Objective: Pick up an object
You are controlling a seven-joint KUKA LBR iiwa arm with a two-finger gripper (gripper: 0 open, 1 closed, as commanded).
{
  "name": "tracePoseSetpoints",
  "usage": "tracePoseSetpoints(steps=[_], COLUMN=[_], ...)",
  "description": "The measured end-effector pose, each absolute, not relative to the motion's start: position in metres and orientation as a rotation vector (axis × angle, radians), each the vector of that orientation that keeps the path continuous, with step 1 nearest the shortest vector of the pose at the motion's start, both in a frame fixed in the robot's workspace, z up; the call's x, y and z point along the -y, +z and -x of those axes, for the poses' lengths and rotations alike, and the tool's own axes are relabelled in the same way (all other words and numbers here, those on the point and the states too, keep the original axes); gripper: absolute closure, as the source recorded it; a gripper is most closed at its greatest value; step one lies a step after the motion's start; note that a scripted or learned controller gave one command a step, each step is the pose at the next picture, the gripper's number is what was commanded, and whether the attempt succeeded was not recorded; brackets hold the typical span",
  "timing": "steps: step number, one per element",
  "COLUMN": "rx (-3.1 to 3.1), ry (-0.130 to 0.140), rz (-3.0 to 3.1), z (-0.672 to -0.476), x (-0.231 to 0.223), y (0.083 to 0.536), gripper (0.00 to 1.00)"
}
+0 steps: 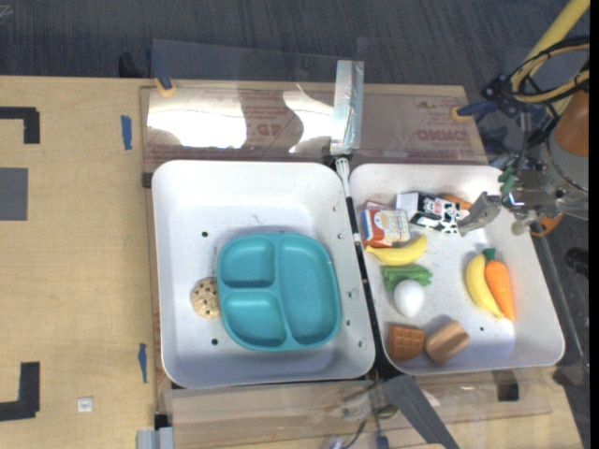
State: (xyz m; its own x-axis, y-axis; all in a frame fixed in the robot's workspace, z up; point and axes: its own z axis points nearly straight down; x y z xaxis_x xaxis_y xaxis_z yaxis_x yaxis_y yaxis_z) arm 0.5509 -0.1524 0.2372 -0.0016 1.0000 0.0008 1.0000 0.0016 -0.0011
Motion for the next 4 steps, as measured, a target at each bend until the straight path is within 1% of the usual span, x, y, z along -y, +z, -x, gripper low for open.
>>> tracePoseSetpoints(steps=[1,2,3,4], rx=[2.389,2.626,2.509,2.400], ry=[-0.002,-0.002,0.006,-0.001], rz=[2.048,1.740,1.873,2.020], z=[-0.552,-0.551,-0.491,-0.479], x=[0.174,0.201,0.224,0.222], y=[0.269,0.340,0.176,0.136], gripper=[0.00,0.00,0.00,0.00])
